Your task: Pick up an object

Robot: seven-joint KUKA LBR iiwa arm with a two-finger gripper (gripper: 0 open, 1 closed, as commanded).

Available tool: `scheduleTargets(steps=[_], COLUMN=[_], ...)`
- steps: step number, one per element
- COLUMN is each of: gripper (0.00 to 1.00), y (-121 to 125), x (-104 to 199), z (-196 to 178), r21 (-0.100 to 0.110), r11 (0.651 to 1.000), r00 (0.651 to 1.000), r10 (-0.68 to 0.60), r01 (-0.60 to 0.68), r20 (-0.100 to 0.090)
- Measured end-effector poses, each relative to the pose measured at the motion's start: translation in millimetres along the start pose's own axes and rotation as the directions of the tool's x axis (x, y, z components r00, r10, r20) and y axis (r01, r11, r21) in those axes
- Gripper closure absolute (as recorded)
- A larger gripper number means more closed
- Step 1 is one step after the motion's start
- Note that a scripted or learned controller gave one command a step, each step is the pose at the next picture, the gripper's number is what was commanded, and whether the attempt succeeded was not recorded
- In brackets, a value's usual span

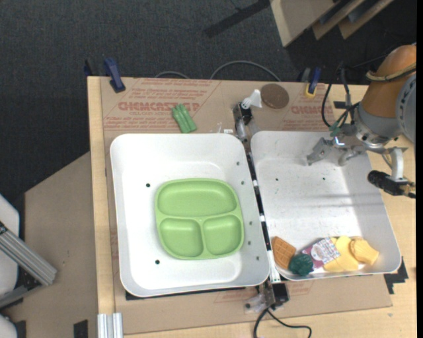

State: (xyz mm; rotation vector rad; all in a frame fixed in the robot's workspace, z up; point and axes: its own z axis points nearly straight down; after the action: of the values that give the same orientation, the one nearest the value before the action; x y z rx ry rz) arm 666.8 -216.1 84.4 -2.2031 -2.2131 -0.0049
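Hovering at the upper right of the frame, the gripper hangs over the right bin, fingers spread, holding nothing.
Toy food pieces lie clustered along that bin's lower edge; a green divided plate sits in the left bin.

Bench top on a dark carpeted floor

A sheet of brown cardboard printed with red lettering covers the light wooden bench. Above the cardboard, blue clamps grip its far edge, and dark grey carpet spreads behind it. Up and to the right of the cardboard stands pale wooden furniture. To its lower left lies a ridged metal rail. Lighting is even, shadows soft.
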Motion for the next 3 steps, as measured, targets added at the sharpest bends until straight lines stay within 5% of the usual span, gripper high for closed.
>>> scheduleTargets(steps=[3], gripper=[0.00], y=[-0.1], x=[-0.1], z=[0.1], r21=[0.000], r11=[1.000], r00=[1.000], r10=[0.000], r01=[0.000], r20=[0.000])
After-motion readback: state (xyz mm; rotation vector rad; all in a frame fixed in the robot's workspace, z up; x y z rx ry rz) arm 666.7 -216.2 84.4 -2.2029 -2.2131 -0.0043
